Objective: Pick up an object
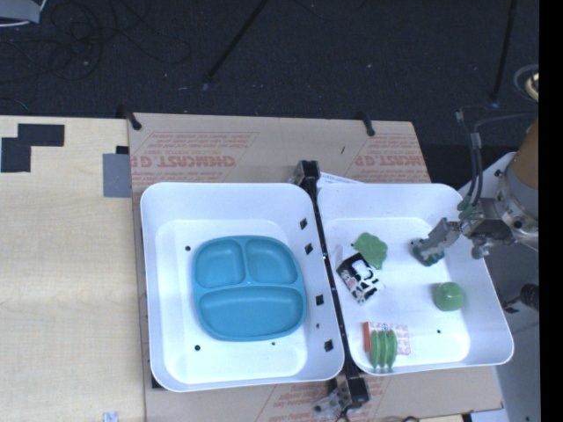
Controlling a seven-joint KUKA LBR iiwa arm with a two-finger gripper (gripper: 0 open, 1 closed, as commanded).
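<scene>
In the right bin (400, 209), near its right wall, the gripper (428, 251) hangs low over the white floor, its arm (515, 205) reaching in across the rim. The fingers look parted with nothing between them, though they are small and dark here, so that reading is tentative. No object is held.

Four loose things lie in this bin, spread apart, probably so that each can be taken singly. The green ball (449, 296) sits nearest the gripper, just below it toward the front wall. The green leafy piece (372, 248) lies to the gripper's left, about level with it. The black-and-white object (359, 280) rests just beside the leafy piece, close to the divider (321, 262) between the bins. The packet (384, 342) with green strips lies at the front, well away from the gripper.

The left bin (158, 236) holds a blue plate (249, 287) with three compartments, lying flat and far from the gripper. Both bins stand on cardboard (220, 152) on the tabletop (62, 280).

Judging by its position, the gripper stands over bare floor between ball and leafy piece, touching neither; the pick is not yet made.
</scene>
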